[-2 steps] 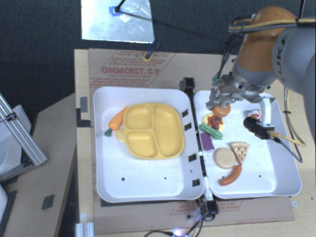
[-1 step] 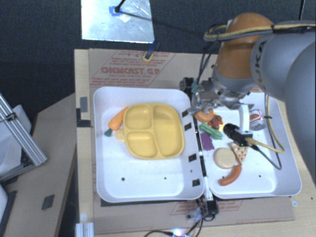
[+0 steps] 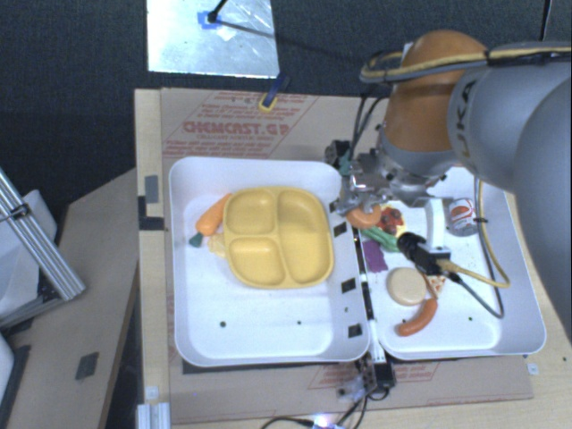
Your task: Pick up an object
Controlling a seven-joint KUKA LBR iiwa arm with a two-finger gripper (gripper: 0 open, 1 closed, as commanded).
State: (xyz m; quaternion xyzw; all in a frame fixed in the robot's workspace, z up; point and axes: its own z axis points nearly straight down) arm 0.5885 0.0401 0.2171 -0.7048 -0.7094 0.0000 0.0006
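Observation:
My gripper hangs over the near-left part of the right bin, close to the divider between the bins. Directly under it lies a small orange curved piece, with a red and green toy beside it. I cannot see whether anything sits between the fingers. A purple piece, a round beige disc and a reddish sausage lie further toward the front of that bin. A small white and red can rests at the bin's right side.
The left bin carries a yellow divided plate, and a carrot lies against the plate's left edge. The grey arm with its orange band comes in from the upper right above the right bin. A shiny metal sheet lies behind the bench.

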